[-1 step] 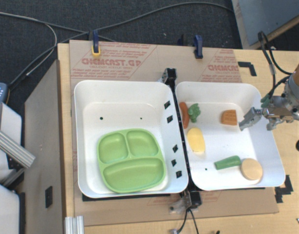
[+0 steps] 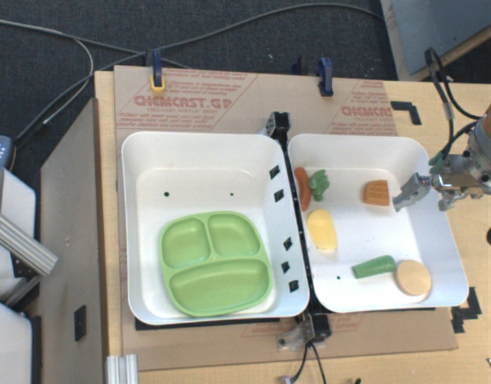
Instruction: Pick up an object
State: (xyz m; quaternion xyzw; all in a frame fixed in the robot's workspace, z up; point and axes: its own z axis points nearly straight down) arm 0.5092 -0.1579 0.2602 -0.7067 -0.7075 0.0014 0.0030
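Nearest the camera, at the front of the left shallow white plastic bin [image 2: 141, 214], lies one light green three-compartment plastic tray [image 2: 217, 262], flat on the bin floor. The right shallow white plastic bin [image 2: 437, 238] holds the loose pieces, any of which could be the object to pick up:

- one round tan disc like a biscuit [image 2: 413, 278], in the front right corner
- one dark green stubby bar [image 2: 373, 267], just beside the disc and possibly touching it
- one pale yellow oval lump [image 2: 322, 230], near the divider between the bins
- one orange-red sausage-shaped piece [image 2: 301, 187], along the left wall
- one small green leafy piece [image 2: 318, 184], touching the sausage
- one orange ridged block [image 2: 377, 193], near the middle of the back half

That makes six pieces and one tray.

The metal two-finger gripper [image 2: 409, 194] hangs over the right rim of the right bin, one grey finger pointing inward toward the orange block. It holds nothing; how wide its fingers stand cannot be told from this angle.

Risks, as I judge them: a descent so close to the rim could catch the bin wall. Going for the orange block at a slant may push it away instead of enclosing it. The disc and bar lie so close that a grasp could snag both or knock one aside, and the sausage sits tight against the wall with the leafy piece in the way.
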